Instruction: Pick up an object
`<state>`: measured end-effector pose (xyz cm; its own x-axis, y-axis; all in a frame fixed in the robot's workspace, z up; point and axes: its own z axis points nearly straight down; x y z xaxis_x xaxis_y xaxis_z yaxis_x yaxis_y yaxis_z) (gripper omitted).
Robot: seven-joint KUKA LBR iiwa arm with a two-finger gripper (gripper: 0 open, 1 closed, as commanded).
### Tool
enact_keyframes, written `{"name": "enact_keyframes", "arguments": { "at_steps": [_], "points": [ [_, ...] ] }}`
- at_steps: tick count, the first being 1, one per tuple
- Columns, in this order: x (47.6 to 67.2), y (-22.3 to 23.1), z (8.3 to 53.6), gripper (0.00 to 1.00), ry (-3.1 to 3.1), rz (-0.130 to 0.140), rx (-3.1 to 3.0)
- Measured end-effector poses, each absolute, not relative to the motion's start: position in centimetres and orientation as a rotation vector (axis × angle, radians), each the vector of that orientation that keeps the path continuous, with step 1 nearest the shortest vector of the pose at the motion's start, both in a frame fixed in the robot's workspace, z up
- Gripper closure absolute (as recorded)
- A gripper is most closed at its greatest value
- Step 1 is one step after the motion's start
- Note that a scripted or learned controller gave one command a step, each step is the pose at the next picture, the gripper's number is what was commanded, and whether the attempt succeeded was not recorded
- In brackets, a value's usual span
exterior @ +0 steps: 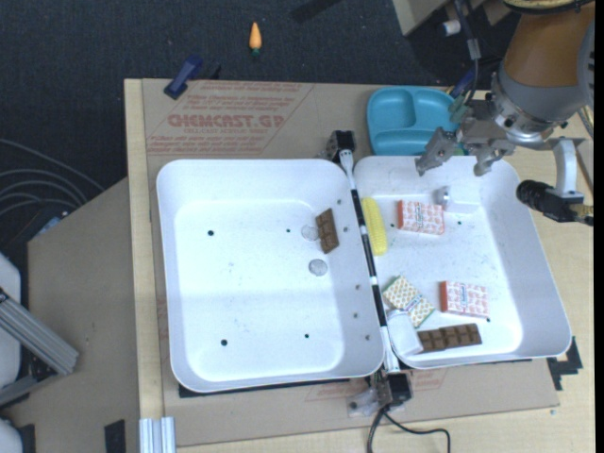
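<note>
Hand (459, 154) hovers spread open and empty above the far edge of the right bin (528, 253). Nearest below it lies a red-and-white packet (420, 217); descend straight, straddling it, then close.

A robotics lab: a grey and orange robot arm (545, 45) at upper right reaches over two white bins (189, 192) on a brown board (236, 111), with loose cables (38, 196) on dark carpet at left.
</note>
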<state>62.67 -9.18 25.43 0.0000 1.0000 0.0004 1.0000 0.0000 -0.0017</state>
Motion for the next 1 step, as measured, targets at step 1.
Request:
{"name": "enact_keyframes", "arguments": {
  "at_steps": [1],
  "points": [
    [61.42,-11.46,8.46,0.00,-2.221,0.001,-2.222]
  ]
}}
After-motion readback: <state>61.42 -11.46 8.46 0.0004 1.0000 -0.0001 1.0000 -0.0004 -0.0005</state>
